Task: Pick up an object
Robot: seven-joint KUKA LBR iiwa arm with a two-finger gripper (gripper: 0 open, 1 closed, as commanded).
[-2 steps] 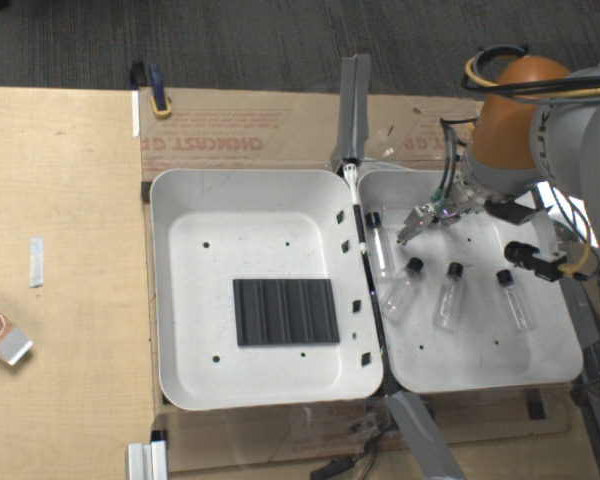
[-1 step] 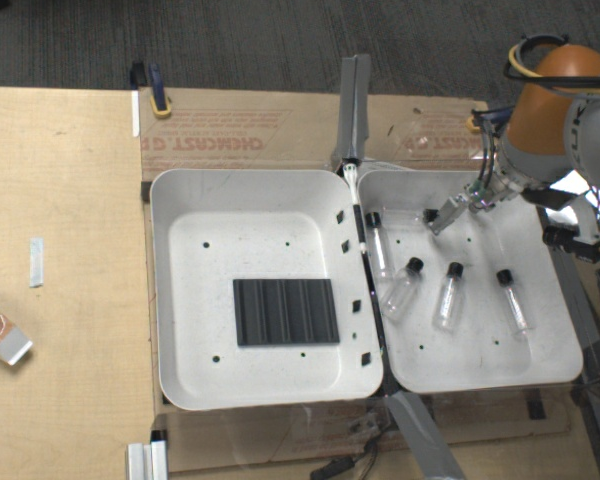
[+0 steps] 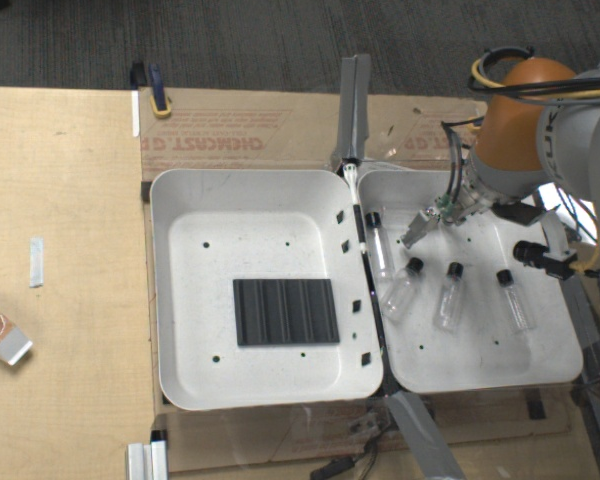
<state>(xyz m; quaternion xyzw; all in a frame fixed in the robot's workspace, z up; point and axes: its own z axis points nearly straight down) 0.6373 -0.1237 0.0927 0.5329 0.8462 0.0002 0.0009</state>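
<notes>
Gripper [image 3: 427,223] sits low over the right bin [image 3: 540,368], near its far-left corner; whether it is apart or together cannot be told, and nothing is seen clamped in it. Four clear vials with black caps lie in that bin: one [image 3: 377,248] along the left wall, two [image 3: 400,290] [image 3: 449,296] mid-floor, one [image 3: 513,299] toward the right. A dark ribbed block [image 3: 285,311] lies centrally in the left bin [image 3: 180,368].

Wooden bench [image 3: 60,188] bears two white bins [image 3: 170,268].
</notes>
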